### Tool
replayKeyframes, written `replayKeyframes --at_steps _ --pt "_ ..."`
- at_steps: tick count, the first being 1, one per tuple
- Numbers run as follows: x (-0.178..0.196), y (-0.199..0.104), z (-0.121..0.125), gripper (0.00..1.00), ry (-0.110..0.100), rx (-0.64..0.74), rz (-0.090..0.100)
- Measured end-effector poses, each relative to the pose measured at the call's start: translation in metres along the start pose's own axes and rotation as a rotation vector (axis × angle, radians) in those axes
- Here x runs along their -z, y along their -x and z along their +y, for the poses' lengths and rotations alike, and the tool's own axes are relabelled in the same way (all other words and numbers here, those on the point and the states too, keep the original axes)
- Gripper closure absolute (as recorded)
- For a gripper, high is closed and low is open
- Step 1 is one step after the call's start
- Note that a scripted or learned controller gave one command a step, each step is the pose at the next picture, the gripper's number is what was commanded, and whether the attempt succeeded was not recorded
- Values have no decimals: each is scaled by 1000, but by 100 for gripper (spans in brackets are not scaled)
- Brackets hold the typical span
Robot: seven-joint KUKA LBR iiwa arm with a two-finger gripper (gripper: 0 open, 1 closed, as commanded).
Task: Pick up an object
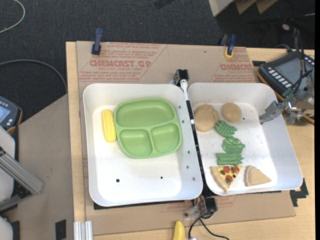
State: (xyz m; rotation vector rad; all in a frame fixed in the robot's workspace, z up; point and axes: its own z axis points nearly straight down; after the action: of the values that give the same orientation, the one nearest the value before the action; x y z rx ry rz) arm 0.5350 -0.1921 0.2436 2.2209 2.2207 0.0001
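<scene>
The right bin (280, 154) holds several toy foods. Two round tan buns (205, 118) (231, 112) lie near its back. Below them sit a green pea pod (225, 129), a green leafy piece (232, 145) and a green strip (229, 158). A pizza slice (225, 176) and a tan wedge (256, 176) rest at the front. My gripper (269, 114) reaches in at the bin's right rim, low and grey, right of the buns and apart from every item. Nothing shows in its grasp.
The left bin (100, 174) carries a green divided plate (148, 127) and a yellow corn cob (108, 125) beside it. A black divider (189, 119) runs between the bins. A control pendant (285, 74) and cables lie at the back right.
</scene>
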Motion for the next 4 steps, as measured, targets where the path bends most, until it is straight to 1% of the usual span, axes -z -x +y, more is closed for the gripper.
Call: replayKeyframes --at_steps 1,2,3,4 --pt "-97 -65 -60 0 -14 2 8" --pt "-161 -86 8 0 5 4 -1" --pt "-158 -99 -58 0 -3 -1 2" --pt "-148 -99 -55 100 4 -1 -1"
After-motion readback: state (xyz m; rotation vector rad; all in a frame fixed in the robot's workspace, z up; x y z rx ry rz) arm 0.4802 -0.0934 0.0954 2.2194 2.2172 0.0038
